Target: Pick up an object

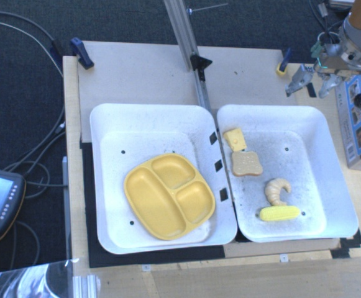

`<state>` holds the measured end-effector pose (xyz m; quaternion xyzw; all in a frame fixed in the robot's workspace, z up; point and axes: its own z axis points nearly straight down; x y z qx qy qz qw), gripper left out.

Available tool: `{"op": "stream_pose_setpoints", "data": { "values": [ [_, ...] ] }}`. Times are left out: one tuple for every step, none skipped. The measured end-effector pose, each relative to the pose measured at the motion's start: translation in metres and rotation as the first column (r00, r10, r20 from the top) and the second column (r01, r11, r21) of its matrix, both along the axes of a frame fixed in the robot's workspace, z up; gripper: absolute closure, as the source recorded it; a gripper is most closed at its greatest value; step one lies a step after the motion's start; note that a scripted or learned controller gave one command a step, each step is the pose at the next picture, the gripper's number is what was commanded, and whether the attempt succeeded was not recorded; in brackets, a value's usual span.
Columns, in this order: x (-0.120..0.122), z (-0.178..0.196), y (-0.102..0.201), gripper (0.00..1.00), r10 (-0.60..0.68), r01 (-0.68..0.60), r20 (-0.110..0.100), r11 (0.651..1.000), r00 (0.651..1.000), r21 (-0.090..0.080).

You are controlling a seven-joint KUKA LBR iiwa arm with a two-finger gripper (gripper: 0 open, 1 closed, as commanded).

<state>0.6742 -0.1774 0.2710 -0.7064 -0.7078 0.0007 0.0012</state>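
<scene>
Dark carpet with loose cables surrounds a pale desk (pixel 137 73), and on it sit two shallow white bins side by side. Over on the left, the left bin (pixel 105 185) carries a yellow divided plate (pixel 169 195), three compartments, lying flat toward the near edge. Between the bins runs a row of black clips, and a metal pole (pixel 183 30) slants up from the back of the desk. Moving right, the right bin (pixel 326 160) holds four small items along its left half: a yellow cheese wedge (pixel 234 139) at the top, a slice of toast (pixel 246 164) just below it, then a pale croissant (pixel 278 190), and nearest us a corn cob (pixel 279 213) lying flat just beside the croissant. Up at the far right, the end effector (pixel 315 87) hangs above the desk beyond the right bin's back corner, well apart from the food, fingers spread and nothing between them.
</scene>
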Motion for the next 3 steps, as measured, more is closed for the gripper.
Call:
{"op": "stream_pose_setpoints", "data": {
  "values": [
    [0.0, 0.0, 0.0, 0.0, 0.0, 0.0, -0.001, 1.0, 1.0, -0.001],
    [-0.005, -0.063, 0.002, 0.0, -0.001, 0.001, -0.005, 1.0, 1.0, 0.001],
    [-0.004, -0.125, 0.008, 0.0, 0.0, 0.0, -0.005, 1.0, 1.0, 0.001]
  ]
}}
